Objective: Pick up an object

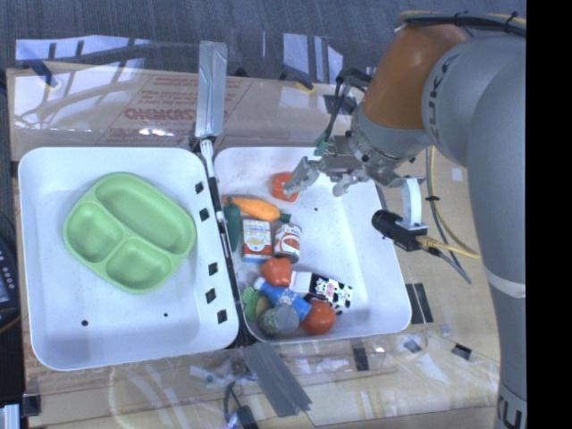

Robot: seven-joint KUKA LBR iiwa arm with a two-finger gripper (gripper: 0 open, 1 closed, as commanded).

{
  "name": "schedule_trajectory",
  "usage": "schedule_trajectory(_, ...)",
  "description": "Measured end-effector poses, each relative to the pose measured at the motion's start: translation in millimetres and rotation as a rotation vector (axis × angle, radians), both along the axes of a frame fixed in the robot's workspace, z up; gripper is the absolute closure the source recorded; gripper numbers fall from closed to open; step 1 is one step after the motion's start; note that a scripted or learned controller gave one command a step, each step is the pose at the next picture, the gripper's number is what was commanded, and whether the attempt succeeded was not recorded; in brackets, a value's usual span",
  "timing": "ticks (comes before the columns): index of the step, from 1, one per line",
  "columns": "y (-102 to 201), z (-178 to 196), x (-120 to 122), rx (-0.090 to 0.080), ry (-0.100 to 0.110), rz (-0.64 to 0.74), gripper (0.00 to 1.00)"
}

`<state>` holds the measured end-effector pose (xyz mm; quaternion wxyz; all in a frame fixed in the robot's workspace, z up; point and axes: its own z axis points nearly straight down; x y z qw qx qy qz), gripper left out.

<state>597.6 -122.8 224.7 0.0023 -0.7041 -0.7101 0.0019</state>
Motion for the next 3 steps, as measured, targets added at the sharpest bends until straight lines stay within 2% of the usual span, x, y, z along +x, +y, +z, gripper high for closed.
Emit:
schedule_trajectory(1,20.4,-121.2,55.4,-0.003,-0.006,-0.116,0.00)
schedule_trajectory(2,21.0,-112.6,54.5,-0.001,0.000,-0.114,1.00)
schedule_trajectory(3,93.8,3.1,56.6,0.001,-0.008,-0.168,1.00)
